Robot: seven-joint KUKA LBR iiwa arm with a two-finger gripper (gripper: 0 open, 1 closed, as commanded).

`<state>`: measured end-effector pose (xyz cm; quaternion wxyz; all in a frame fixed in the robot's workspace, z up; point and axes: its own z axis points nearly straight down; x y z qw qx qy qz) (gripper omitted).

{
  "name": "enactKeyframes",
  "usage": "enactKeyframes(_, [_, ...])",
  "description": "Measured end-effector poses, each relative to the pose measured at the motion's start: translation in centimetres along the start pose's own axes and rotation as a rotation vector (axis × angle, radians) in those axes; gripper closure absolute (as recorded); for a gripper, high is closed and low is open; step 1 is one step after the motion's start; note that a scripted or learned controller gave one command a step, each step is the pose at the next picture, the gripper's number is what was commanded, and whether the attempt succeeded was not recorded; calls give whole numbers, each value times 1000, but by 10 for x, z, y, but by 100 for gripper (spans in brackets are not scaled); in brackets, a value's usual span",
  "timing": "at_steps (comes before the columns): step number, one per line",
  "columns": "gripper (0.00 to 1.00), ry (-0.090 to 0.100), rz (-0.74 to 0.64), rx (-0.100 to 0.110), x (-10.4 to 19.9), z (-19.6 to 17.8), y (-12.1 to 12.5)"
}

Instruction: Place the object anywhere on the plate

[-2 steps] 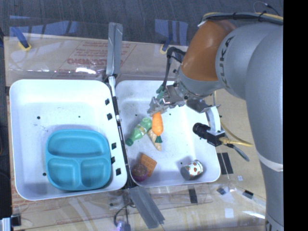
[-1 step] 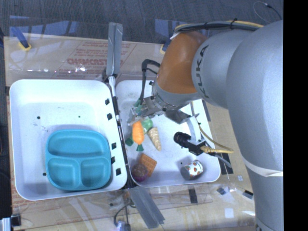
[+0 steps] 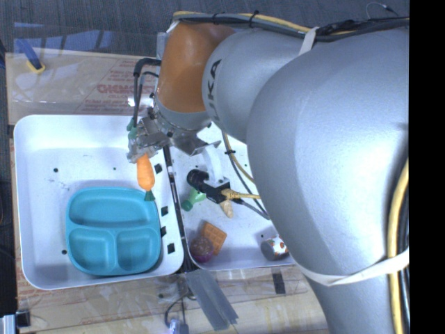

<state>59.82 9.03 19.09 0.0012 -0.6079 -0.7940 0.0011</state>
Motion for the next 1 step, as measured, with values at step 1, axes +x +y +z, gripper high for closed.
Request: enactKeyframes(1, [0, 0, 1, 0, -1, 0, 0])
